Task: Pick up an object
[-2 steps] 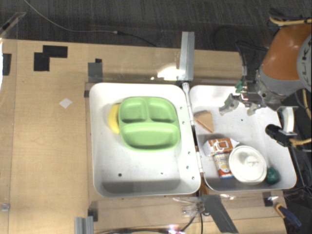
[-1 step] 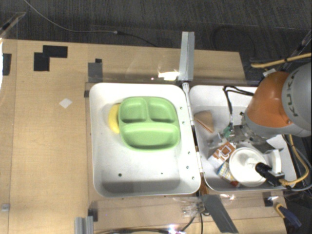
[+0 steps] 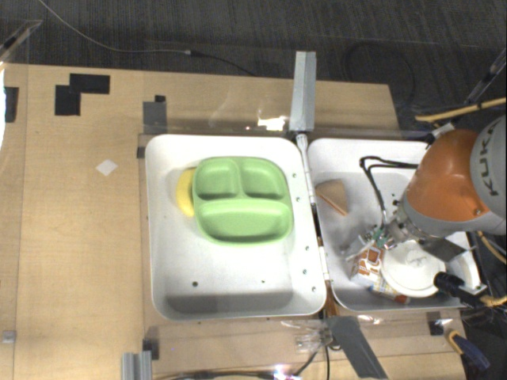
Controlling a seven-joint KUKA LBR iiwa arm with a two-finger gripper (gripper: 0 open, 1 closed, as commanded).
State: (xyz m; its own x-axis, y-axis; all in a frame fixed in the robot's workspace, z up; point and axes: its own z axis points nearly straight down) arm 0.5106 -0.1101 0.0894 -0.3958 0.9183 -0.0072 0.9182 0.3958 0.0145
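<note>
So the grey arm with the orange band (image 3: 447,176) is reaching into the right-hand shallow white bin (image 3: 341,158), and its gripper (image 3: 379,237) is down low in the clutter at the near end, presumably because that's where the pickable stuff sits. Can't tell what state the pincer is in, it's too small and buried. Right beside it there's a small orange-and-white printed packet (image 3: 367,264) touching a round white lid-like disc (image 3: 410,269), so I'd guess one of those is the target. A tan wedge-shaped piece (image 3: 333,195) lies further back. Meanwhile the left-hand white bin (image 3: 222,291) holds a green divided plastic tray (image 3: 241,198) covering most of a yellow object (image 3: 184,193).
</note>
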